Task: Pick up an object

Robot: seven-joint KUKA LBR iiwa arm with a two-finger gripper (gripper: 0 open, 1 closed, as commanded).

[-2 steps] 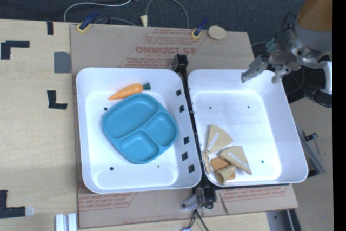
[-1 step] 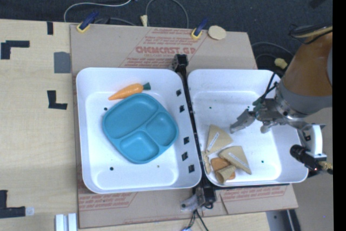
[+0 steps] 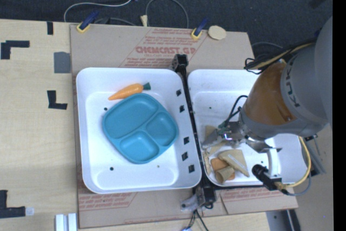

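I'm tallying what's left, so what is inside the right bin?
The right bin holds a few tan and brown pieces near its front. The arm covers the bin's right part, so anything beneath it is hidden.

The arm (image 3: pixel 281 100) covers much of the right bin (image 3: pixel 216 84) and is cut off at the right edge. Tan objects (image 3: pixel 224 162) beneath the wrist are partly hidden and hard to identify.

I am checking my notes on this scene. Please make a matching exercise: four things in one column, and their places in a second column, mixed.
Things:
1. toy carrot
2. blue divided plate
3. gripper
4. yellow clamp

Places:
A. over the right bin
B. middle of the left bin
C. far left corner of the cardboard
D. left bin, just beyond the plate

Pairs: 1-D, 2-B, 3-A, 4-C
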